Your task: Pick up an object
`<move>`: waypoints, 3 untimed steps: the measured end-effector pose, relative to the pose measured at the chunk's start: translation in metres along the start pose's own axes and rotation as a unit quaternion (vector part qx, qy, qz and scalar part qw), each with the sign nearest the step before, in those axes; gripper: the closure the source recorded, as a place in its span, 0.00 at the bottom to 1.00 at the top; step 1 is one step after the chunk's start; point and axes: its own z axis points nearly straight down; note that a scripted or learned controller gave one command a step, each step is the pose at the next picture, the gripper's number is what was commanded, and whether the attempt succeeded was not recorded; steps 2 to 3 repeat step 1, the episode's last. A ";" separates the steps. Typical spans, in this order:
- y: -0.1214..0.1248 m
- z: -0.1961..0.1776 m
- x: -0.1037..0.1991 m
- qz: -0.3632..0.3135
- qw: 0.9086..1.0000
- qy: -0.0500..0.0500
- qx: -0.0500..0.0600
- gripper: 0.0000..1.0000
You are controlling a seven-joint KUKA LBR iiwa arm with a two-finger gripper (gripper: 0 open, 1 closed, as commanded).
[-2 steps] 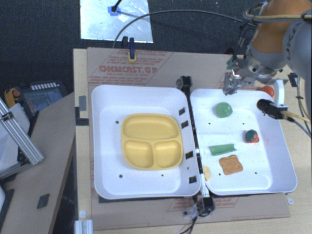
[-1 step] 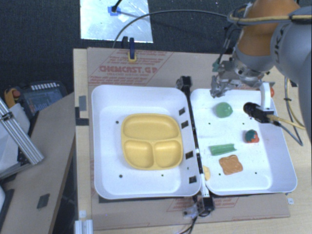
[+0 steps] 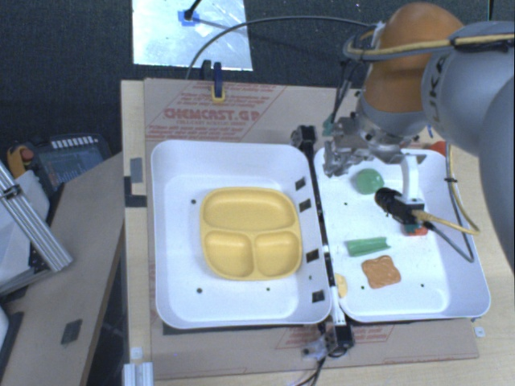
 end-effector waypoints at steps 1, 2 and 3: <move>-0.024 0.011 0.056 -0.001 1.000 0.000 0.000 1.00; -0.024 0.011 0.056 -0.001 1.000 0.000 0.000 1.00; -0.024 0.011 0.056 -0.001 1.000 0.000 0.000 1.00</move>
